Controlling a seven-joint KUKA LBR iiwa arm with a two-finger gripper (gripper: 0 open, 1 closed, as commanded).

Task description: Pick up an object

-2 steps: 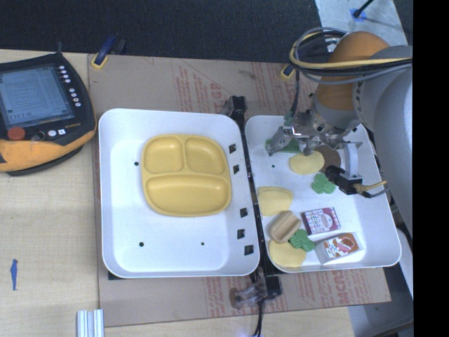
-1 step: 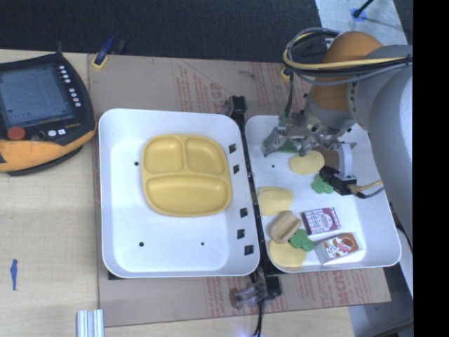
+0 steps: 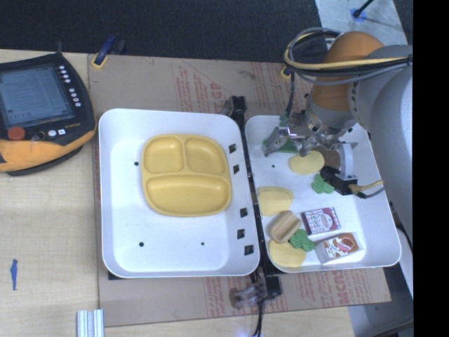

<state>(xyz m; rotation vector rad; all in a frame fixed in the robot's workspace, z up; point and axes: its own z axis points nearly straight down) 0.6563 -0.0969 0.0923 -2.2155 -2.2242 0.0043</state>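
The right bin (image 3: 365, 255) holds several toy foods: a pale yellow piece (image 3: 306, 163) near the back, another yellow piece (image 3: 275, 200), a brown bun-like piece (image 3: 283, 225), a yellow piece (image 3: 286, 254) at the front, two green bits (image 3: 323, 184) (image 3: 302, 241) and two small printed packets (image 3: 320, 220) (image 3: 339, 246). My gripper (image 3: 303, 140) hangs low over the back of this bin, just above and left of the rear yellow piece. The wrist hides its fingers.
The left bin (image 3: 119, 251) holds a yellow divided plate (image 3: 186, 174). A teach pendant (image 3: 38, 107) lies on the bench at far left. The arm's grey body (image 3: 382, 111) covers the right bin's back right corner.
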